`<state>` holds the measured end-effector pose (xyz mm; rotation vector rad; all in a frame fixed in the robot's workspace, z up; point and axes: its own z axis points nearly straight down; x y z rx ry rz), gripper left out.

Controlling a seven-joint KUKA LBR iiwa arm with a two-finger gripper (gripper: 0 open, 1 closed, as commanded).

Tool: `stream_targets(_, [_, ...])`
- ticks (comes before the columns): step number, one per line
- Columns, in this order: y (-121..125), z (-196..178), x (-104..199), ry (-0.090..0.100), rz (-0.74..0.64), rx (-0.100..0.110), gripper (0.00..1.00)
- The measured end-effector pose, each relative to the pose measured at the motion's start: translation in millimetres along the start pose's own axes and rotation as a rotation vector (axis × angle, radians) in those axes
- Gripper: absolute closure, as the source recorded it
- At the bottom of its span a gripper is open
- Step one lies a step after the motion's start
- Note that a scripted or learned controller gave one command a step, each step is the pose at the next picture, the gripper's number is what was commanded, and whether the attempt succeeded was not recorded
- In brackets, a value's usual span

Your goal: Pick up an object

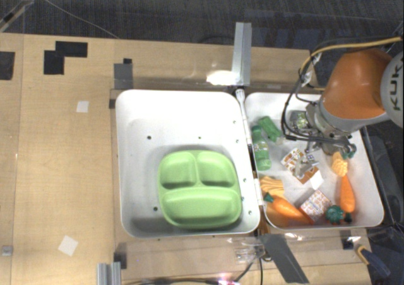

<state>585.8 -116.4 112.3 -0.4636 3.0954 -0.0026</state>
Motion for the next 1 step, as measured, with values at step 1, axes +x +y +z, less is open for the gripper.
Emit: stream_targets(1, [2.4,20.8,37.7,-0.008,0.106,0.003,0.0])
